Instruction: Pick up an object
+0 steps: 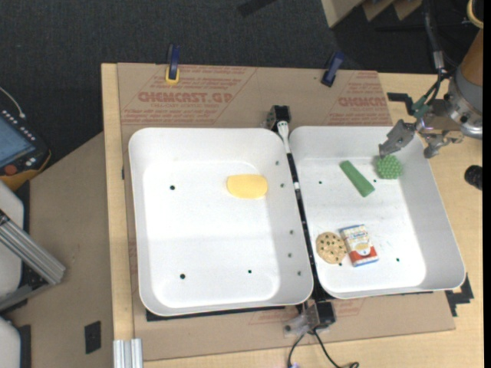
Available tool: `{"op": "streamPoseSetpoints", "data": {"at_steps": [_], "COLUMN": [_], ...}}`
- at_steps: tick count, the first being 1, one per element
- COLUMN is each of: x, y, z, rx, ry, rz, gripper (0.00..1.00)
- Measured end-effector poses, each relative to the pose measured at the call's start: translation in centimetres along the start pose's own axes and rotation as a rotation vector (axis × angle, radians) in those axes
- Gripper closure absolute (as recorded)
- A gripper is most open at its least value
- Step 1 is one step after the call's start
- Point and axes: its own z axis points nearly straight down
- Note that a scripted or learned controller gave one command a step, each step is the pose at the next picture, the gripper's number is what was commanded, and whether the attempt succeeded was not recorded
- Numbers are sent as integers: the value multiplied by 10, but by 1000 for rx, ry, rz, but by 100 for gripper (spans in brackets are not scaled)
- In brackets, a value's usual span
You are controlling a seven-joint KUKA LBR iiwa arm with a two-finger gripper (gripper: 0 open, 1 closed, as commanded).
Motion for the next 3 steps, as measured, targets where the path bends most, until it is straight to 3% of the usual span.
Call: {"op": "streamPoseSetpoints", "data": {"at_steps": [1,2,3], "x": [-20,-69,-67], "y": [-8,82,1], "z": [78,76,152], "rx": [10,-8,13], "ry": [2,-5,5], "rz": [3,-1,3], "gripper": [0,0,0]}}
